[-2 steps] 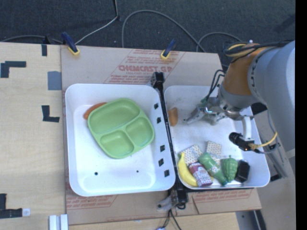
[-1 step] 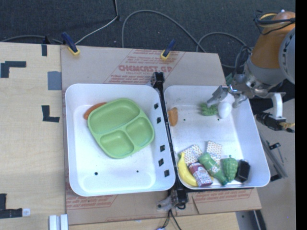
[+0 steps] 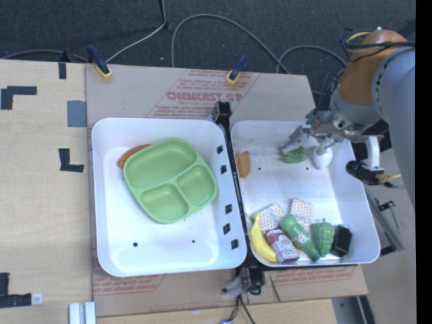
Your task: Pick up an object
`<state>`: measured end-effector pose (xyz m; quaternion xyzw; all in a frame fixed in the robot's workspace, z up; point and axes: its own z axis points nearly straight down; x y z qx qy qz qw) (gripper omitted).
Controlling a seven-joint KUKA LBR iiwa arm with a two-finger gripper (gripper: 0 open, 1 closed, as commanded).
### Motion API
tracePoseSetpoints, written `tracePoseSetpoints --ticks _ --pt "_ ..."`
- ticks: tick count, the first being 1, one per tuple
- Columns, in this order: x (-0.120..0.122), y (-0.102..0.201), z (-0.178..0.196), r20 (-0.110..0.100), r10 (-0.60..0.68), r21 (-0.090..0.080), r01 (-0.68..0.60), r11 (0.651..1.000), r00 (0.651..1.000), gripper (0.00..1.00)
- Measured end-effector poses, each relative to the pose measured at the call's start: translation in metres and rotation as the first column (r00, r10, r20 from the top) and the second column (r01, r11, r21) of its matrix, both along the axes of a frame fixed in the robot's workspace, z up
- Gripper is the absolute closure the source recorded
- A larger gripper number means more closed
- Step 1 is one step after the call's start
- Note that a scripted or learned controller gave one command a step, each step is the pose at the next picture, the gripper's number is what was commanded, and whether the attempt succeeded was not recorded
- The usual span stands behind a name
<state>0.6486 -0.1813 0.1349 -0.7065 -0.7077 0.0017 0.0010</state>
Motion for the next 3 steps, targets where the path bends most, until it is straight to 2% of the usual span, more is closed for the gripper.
tracePoseSetpoints --ticks 1,2,3 --pt "0.02 0.03 -0.05 0.004 0.001 -0.001 -0.001 1.0 1.0 0.0" --pt "0.021 0.026 -0.049 0.006 0.002 -0.001 -0.002 1.0 1.0 0.0" --pt "0.02 0.082 -0.05 0.005 -0.001 -0.006 0.001 1.0 1.0 0.0"
